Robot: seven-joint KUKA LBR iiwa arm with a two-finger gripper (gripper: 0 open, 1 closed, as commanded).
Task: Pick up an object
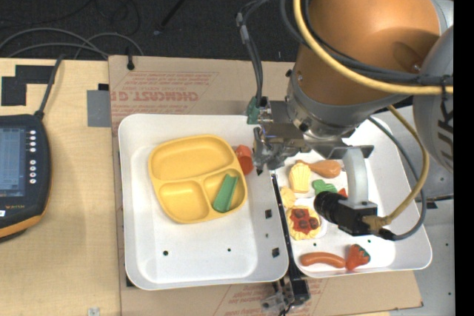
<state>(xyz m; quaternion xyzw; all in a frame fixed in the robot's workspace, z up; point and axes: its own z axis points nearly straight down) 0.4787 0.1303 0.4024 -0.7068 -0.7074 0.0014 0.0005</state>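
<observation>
You've got a bench (81,233) w/ a pale wood-look top, and a brown cardboard sheet (178,85) laid flat on it, printed lettering upside down from your view. Two shallow white bins sit on the cardboard side by side, touching along the middle: left bin (192,263), right bin (404,251). A handheld control pendant (21,170) w/ screen rests on the bench at far left, well apart from the bins, its black cable (50,89) running up toward the back. A grey patch (97,107) lies by the cardboard's left edge.
</observation>
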